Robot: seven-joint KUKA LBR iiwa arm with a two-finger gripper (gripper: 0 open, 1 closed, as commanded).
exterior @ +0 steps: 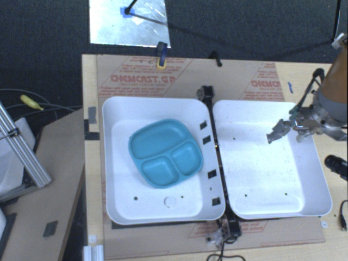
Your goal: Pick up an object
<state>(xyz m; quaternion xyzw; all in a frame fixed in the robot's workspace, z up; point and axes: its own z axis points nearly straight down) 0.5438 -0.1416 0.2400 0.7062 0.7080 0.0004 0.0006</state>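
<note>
A cardboard sheet printed with red letters covers the bench. Behind it lies dark carpet with a shiny foil sheet. Left of the cardboard stands an aluminium profile.

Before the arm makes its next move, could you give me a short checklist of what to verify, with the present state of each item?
1. Object to pick is present: ok, a blue divided plate lies in the left bin.
2. Plate unobstructed from above: ok.
3. Gripper above the plate: not ok, it is over the right bin.
4. Gripper holding something: not ok, nothing seen between its fingers.
5. Fingers open enough for the plate: cannot tell.
</note>
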